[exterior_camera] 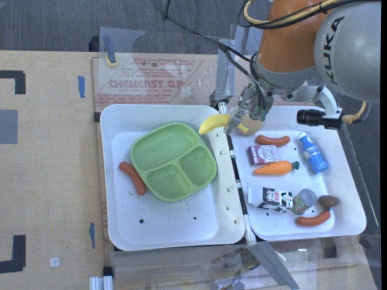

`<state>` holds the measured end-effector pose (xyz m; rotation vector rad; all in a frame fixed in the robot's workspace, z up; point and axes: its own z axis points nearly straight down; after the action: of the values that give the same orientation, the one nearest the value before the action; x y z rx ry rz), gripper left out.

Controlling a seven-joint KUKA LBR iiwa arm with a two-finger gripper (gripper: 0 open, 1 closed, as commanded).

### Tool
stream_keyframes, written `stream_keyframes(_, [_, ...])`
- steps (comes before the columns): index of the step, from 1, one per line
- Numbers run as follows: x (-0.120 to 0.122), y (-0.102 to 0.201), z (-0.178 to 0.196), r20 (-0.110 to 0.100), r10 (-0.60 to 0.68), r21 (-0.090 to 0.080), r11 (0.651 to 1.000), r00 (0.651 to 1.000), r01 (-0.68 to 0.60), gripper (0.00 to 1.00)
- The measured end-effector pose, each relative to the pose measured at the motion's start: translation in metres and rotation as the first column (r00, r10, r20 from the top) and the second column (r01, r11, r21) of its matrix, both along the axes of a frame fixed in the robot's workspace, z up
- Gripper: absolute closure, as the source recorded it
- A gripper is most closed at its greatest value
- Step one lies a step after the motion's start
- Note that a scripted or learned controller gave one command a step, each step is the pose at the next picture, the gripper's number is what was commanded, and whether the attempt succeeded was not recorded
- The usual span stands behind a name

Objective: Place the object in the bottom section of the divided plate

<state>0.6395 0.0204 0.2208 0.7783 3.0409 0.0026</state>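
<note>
A green divided plate (173,161) lies in the left bin (121,222), with one large section at its upper left and two smaller ones along its lower right. My gripper (237,121) hangs over the rims where the two bins meet, near their far ends. It is shut on a yellow banana (213,124), which sticks out to the left from between the fingers, just off the plate's upper right edge. The arm's orange band sits above the gripper and hides the wrist.
A red sausage (133,178) lies beside the plate's left edge. The right bin (351,222) holds a sausage (272,140), blue bottle (312,153), maroon carton (263,155), carrot (275,168), milk carton (270,199), can (304,200) and another sausage (313,220).
</note>
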Motion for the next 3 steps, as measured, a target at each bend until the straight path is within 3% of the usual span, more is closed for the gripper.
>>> stream_keyframes(1, [0.0,0.0,0.0,0.0,-0.001,0.0,1.0,1.0,0.001,0.0])
stream_keyframes(2, [0.002,0.0,0.012,0.008,-0.001,0.001,1.0,1.0,0.001,1.0])
stream_keyframes(3, [-0.046,0.002,-0.036,-0.001,-0.085,0.0,0.996,0.996,0.085,1.0])
